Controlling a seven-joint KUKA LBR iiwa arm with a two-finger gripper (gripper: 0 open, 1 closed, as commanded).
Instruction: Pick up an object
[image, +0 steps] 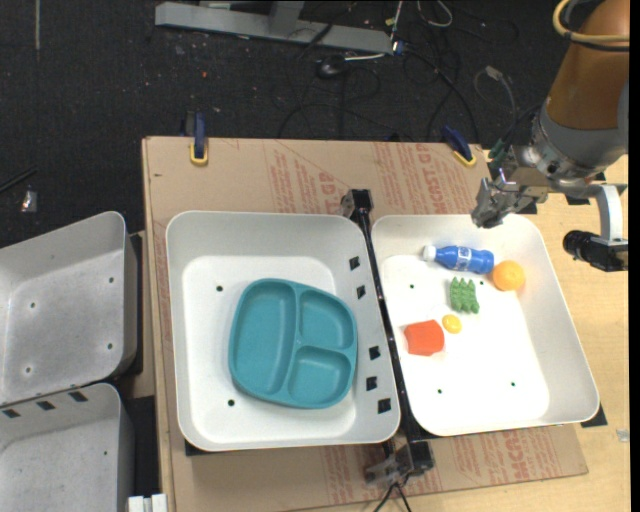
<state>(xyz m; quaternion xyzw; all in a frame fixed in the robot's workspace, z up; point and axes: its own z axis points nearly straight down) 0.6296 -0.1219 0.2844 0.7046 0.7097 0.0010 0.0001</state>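
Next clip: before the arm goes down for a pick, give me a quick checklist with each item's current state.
1. Things to pick lie in the right bin: ok; blue bottle, orange ball, green piece, small yellow piece, red block.
2. Tool above a target: not ok; it sits over the bin's far rim, beyond the bottle.
3. Tool carries nothing: cannot tell.
4. Room around the red block: ok; it lies apart from its neighbours.
5. Room around the bottle: not ok; the ball sits right against its end.
6. Teal tray out of the way: ok; it is in the left bin.
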